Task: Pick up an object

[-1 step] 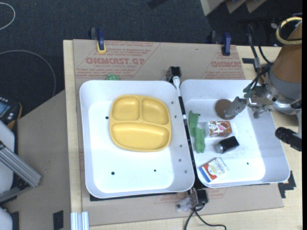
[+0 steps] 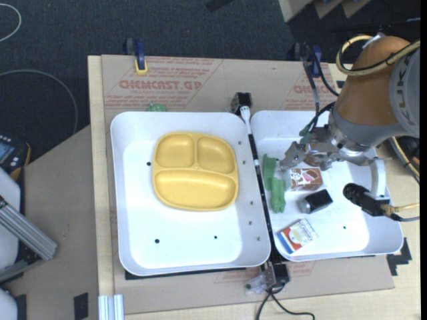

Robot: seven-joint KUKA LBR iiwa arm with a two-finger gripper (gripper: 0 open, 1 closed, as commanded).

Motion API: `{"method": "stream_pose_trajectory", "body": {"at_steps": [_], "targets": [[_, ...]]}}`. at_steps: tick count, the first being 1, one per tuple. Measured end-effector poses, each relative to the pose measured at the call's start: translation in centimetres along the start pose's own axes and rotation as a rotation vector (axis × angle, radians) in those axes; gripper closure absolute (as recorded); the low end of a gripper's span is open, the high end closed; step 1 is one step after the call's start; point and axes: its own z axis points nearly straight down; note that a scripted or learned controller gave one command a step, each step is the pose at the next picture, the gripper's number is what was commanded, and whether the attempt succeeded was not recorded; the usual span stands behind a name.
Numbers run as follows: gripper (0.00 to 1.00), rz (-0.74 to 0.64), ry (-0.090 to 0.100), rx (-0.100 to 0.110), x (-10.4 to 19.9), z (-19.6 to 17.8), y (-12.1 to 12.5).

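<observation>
The right bin (image 2: 353, 245) holds several small objects. A green soft item (image 2: 272, 182) lies along its left wall. Right of it lies a brown and white packet (image 2: 305, 177), with a small black block (image 2: 319, 200) just below. A red, white and blue packet (image 2: 297, 235) rests near the front edge. My gripper (image 2: 307, 153) hangs over the upper middle of this bin, directly above the brown and white packet, and the arm's orange band (image 2: 370, 85) rises behind it.
The left bin (image 2: 133, 232) carries a yellow divided plate (image 2: 195, 171). A black clamp (image 2: 241, 103) sits at the top of the rim between the bins. Cables run along the bench's right side (image 2: 400, 212).
</observation>
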Motion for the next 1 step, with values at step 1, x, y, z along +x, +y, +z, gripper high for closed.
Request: {"method": "stream_pose_trajectory", "body": {"at_steps": [1], "targets": [[0.0, 0.004, -0.002, -0.001, 2.26, -0.21, -2.26]]}}
